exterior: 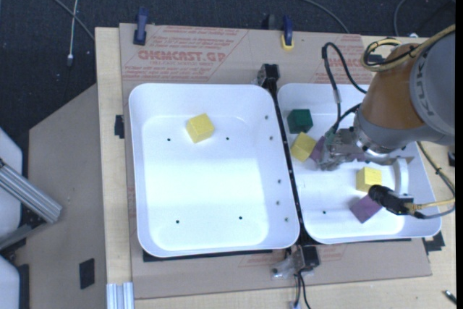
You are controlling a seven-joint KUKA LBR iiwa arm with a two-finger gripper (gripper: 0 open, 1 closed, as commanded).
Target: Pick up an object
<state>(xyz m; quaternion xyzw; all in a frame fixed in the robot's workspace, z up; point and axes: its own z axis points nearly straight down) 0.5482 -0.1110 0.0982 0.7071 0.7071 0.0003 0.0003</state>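
Reaching in from the right, the arm (405, 94) sets its jaws low in the right bin (318, 224), beside a yellow block (303, 147); whether they grip cannot be told. Another yellow block (200, 128) lies in the left bin (210, 228).
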